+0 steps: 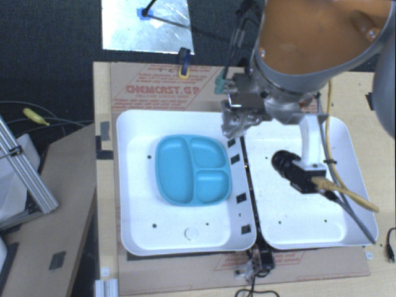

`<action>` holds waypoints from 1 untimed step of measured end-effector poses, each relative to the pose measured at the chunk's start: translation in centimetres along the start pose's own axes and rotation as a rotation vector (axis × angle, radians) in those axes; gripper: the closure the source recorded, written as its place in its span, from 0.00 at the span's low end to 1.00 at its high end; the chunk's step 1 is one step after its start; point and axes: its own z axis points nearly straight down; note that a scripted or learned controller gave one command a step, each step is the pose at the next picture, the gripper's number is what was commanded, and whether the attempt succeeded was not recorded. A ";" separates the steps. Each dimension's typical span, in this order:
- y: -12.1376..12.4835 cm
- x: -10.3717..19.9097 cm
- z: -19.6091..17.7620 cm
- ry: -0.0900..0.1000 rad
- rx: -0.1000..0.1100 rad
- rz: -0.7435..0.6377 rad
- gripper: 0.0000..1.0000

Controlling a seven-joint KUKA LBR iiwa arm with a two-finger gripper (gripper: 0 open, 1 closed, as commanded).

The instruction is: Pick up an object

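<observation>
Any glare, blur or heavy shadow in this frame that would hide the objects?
Camera view: the arm looms large and soft-edged near the lens; the shiny sheet above the bins glares; the blue tray in the left bin is evenly lit and sharp; soft shadows fall beneath the gripper.

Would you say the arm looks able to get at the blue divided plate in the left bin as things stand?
Probably yes. The blue divided plate lies flat and alone in the left bin, uncovered from above, and the tool hangs near that bin's upper right corner, close by.

The arm (322,36) reaches in from the right, its gripper (237,124) hanging low, pointing straight down.
</observation>
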 end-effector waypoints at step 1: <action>0.1 -0.4 -1.2 0.000 -0.003 0.003 1.00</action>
